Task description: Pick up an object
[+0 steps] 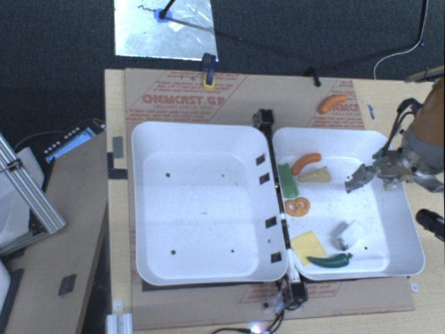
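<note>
Claw [356, 180] at right of centre, poised over the right bin [407, 256], nothing visibly between its tips; whether parted or shut, impossible to tell. Nearest to it, left of the tips: a pale tan wedge [316, 175], apart from the claw and tucked just under an orange sausage [305, 163] — probably a light, stiff toy, best pinched across its thicker end. Further out towards lower centre: a round pretzel [297, 207], a yellow square [308, 243], a green pepper [331, 259] and a small white piece [349, 234].
</note>
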You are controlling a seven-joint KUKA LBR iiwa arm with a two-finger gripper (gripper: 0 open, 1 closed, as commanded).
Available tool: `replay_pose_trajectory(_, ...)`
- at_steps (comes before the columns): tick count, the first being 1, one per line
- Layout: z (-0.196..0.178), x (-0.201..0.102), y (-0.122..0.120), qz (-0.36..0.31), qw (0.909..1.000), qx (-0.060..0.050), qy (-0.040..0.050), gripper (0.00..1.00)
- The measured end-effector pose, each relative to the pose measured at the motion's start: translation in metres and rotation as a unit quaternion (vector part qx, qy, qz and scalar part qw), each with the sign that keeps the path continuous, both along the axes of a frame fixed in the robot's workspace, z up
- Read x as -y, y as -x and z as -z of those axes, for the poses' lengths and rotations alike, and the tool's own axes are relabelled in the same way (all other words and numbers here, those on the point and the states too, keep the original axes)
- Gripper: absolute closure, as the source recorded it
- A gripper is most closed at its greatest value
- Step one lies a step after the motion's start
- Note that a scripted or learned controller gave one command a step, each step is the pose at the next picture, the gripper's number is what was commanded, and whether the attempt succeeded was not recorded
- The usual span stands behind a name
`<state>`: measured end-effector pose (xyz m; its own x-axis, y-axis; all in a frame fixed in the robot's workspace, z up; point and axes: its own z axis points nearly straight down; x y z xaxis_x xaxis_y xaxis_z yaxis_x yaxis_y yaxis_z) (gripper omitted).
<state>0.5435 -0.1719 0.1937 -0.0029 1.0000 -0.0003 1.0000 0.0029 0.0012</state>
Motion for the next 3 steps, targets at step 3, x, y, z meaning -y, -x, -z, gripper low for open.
replay_pose_trajectory(3,0.039,-0.089,-0.079,-0.005,1.0000,0.002,-0.0005,0.00)
